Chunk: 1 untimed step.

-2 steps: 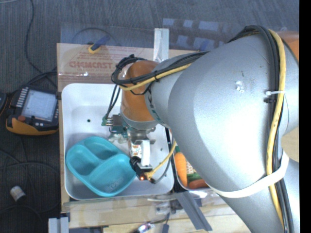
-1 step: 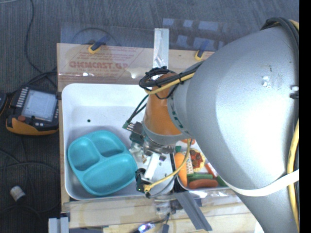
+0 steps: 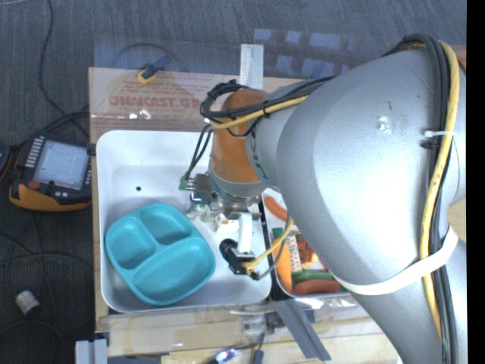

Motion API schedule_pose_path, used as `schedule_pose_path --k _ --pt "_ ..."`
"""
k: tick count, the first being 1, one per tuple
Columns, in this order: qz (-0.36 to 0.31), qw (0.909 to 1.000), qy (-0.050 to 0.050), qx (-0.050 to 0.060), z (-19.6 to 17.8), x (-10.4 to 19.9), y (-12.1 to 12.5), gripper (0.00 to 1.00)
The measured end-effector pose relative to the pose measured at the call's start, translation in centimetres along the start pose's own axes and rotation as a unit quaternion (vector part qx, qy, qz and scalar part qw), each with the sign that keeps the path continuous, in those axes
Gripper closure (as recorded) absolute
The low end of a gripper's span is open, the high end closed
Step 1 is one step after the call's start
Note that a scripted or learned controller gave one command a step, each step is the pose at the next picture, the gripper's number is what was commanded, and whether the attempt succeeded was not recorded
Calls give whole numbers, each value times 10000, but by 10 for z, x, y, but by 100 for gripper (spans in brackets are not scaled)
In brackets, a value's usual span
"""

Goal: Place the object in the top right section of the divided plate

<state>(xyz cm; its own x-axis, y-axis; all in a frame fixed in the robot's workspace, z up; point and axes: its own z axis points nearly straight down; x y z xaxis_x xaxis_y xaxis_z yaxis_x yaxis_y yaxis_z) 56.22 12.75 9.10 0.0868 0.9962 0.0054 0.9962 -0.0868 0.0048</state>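
Observation:
A teal divided plate [image 3: 161, 253] lies in the left white bin [image 3: 121, 158], toward its front left. It has two small sections on its far side and one large section on its near side, and all three look bare. My gripper [image 3: 227, 224] hangs below the orange wrist band, just right of the plate's far right section and low over the bin floor. A black loop-shaped part [image 3: 229, 252] sits just in front of the gripper; I cannot say whether it is an object or a cable. No object is visibly held.
The grey arm covers most of the right bin. Several toy foods show at that bin's left edge: an orange piece [image 3: 283, 261], a green piece [image 3: 312, 282] and a red-orange piece [image 3: 277, 209]. Cardboard [image 3: 167, 97] lies behind the bins. A teach pendant [image 3: 53, 171] rests on the floor at left.

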Motion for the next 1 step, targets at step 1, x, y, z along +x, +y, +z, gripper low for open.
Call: schedule_pose_path --k 1 --pt "-274 9996 -18 -34 -1 78 -32 100"
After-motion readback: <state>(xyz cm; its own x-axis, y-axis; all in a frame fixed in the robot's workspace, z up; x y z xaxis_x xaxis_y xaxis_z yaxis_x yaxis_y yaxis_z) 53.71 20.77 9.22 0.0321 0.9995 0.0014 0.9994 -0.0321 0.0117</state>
